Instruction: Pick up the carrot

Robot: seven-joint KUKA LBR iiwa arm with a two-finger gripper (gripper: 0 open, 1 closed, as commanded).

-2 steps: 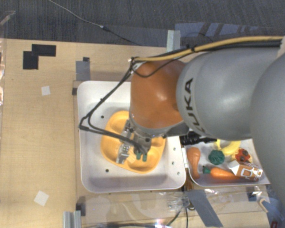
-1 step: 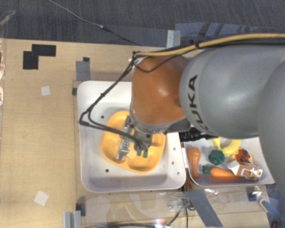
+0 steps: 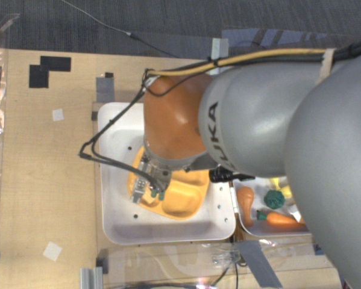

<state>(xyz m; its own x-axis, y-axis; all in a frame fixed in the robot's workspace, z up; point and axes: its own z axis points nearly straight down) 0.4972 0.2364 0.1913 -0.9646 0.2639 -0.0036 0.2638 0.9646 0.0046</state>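
Gripper in the wrong bin, carrots in the other.

You had the gripper low over a yellow dish in the left bin; whether it was apart or together, you could not tell. The carrot lay along the right bin's near edge, so a grab here risked catching the dish.

My desk is a pale wooden surface. Two shallow white bins rest on it side by side: the left bin sits beneath my arm, and the right bin touches its edge. Black tape shapes mark the far left corner of the desk, and small pale squares lie scattered on the wood.
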